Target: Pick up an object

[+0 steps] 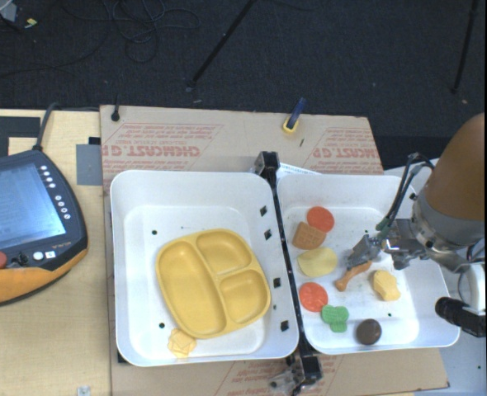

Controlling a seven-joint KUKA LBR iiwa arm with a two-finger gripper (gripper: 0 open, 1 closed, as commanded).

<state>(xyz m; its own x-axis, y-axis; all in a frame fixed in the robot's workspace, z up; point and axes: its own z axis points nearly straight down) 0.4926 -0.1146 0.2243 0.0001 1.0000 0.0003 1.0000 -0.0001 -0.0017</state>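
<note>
Camera view: the claw (367,250), its spread perhaps narrow but not tellable, should be centred over the orange stick (352,274)

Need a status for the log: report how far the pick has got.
Done: the arm has reached the right bin and the gripper sits low among the toy foods. In hand: nothing visibly lifted; it hovers at the orange carrot-like piece, beside the pale yellow round. Left: grasp one item and raise it clear.
</note>
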